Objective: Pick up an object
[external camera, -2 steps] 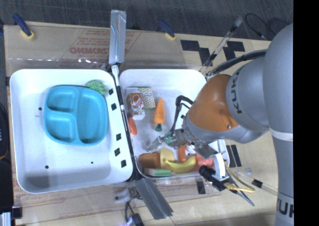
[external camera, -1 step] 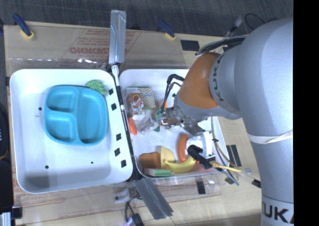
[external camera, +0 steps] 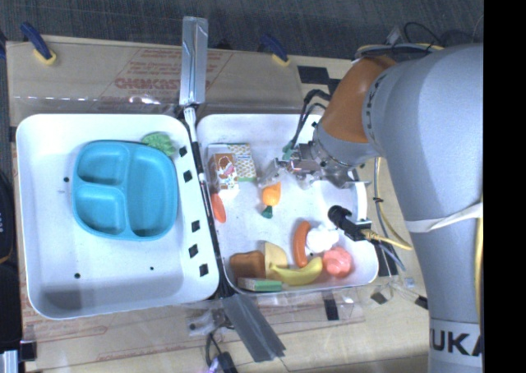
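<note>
1. Far left, the left bin [external camera: 33, 199] holds a blue divided plate [external camera: 126, 189], with a bit of green leafy toy [external camera: 162, 144] tucked at the plate's upper right corner.
2. Across the divider, the right bin [external camera: 246, 126] carries the clutter: a small printed carton [external camera: 229, 167] at the upper left, a thin orange stick [external camera: 219, 208] just below it.
3. Near the middle lies a little toy carrot [external camera: 270, 195], the nearest thing to the arm's tip and apart from the rest. I'd guess it is light, hard plastic and rather slick; taking it across the fat orange body, not the green stub, looks safest.
4. Along the near edge sits a heap, pieces touching: a brown lump [external camera: 246, 264], a banana [external camera: 298, 273], a sausage [external camera: 301, 241], something white [external camera: 322, 239] and a pink ball [external camera: 337, 261]. Crowded, so harder to pinch cleanly.
5. The gripper [external camera: 289, 163] hangs just up and right of the carrot. It has nothing in it that I can see; how far apart it stands I cannot tell from here.
</note>
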